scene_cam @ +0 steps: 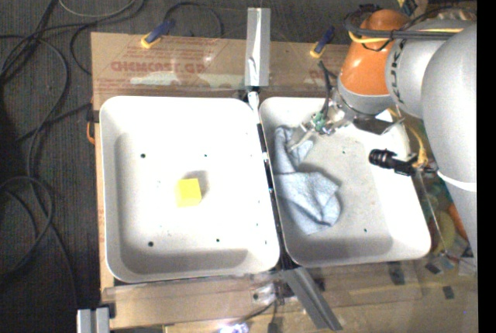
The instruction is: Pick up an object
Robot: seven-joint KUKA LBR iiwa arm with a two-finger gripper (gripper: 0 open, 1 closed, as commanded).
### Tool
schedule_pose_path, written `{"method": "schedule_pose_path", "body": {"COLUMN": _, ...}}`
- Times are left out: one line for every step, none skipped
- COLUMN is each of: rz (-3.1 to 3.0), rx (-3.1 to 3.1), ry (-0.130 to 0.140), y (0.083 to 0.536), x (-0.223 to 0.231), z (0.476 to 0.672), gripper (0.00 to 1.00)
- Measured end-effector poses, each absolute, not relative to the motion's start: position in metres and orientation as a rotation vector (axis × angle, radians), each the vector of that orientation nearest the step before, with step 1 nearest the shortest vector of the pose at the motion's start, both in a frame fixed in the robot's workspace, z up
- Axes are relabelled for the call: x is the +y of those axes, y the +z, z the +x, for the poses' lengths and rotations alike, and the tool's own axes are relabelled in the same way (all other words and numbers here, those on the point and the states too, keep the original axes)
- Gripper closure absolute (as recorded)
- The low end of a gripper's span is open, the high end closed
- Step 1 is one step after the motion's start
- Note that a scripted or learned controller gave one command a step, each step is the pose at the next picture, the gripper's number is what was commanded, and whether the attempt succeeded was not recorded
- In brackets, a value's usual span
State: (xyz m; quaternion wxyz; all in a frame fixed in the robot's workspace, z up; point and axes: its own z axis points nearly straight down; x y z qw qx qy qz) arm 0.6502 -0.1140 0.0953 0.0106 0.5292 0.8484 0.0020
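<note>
cloth (310, 192) lies crumpled in the right bin (387, 246); my gripper (322, 122) hangs at its upper corner (grip state: i cannot tell). approach step, i judge; next needs a firm pinch, then lift.

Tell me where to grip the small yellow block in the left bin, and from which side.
Take the small yellow block by two opposite flat sides, coming straight down from above. It sits alone on the floor of the left white bin, well away from the walls, slightly turned, so the tool would probably need rotating to match its faces.
</note>
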Motion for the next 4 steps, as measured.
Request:
{"method": "schedule_pose_path", "body": {"rz": 1.523, "rx": 2.72, "ry": 0.011, "y": 0.096, "x": -0.105, "z": 0.631, "gripper": 0.0}}
{"method": "schedule_pose_path", "body": {"rz": 1.49, "rx": 2.739, "ry": 0.013, "y": 0.096, "x": -0.108, "z": 0.609, "gripper": 0.0}}
{"method": "schedule_pose_path", "body": {"rz": 1.48, "rx": 2.741, "ry": 0.013, "y": 0.096, "x": -0.105, "z": 0.586, "gripper": 0.0}}
{"method": "schedule_pose_path", "body": {"rz": 1.482, "rx": 2.749, "ry": 0.022, "y": 0.105, "x": -0.101, "z": 0.586, "gripper": 1.0}}
